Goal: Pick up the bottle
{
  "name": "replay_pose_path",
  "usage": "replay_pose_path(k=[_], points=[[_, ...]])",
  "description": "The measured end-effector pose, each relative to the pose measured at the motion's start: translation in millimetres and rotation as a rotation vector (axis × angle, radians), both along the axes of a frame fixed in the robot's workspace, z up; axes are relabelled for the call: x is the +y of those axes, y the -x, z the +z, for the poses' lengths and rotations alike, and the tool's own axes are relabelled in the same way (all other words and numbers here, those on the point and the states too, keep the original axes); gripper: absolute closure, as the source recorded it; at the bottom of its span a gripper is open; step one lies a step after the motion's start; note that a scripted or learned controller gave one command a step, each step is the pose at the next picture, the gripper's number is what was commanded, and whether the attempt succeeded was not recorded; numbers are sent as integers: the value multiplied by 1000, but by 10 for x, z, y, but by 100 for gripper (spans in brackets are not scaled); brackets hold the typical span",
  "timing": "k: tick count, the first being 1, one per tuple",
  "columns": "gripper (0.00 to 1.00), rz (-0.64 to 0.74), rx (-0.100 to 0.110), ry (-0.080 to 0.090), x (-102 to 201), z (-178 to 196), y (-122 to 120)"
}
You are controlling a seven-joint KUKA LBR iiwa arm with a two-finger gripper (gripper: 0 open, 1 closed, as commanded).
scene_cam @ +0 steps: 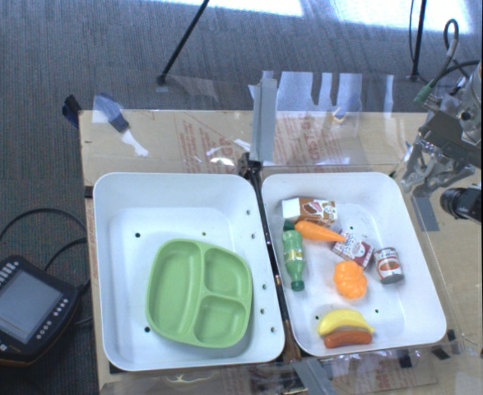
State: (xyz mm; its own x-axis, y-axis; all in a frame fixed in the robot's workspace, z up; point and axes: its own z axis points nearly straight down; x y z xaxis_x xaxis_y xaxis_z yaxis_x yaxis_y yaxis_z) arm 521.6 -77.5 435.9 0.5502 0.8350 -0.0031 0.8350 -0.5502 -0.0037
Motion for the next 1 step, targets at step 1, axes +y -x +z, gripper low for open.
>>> replay_pose_path(k=[1], points=[[100,203,0,-1,549,3,156]])
